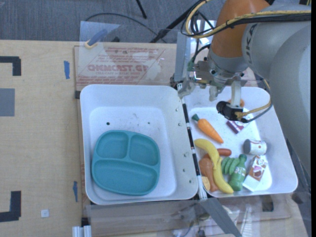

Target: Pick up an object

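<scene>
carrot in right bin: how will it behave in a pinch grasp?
The carrot looks like smooth, rigid plastic, so probably light and stiff. Its taper may squirt it out of a pinch near the tip. Round and lying free on the bin floor, it likely rolls if pushed.

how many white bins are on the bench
2. The left bin holds a teal divided plate; the right bin, touching it side by side, holds toy food. None seems hidden.

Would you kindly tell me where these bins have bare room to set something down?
Left bin: bare floor between the teal plate and far wall. Right bin: crowded with banana, carrot, carton; gripper over its far end.
</scene>
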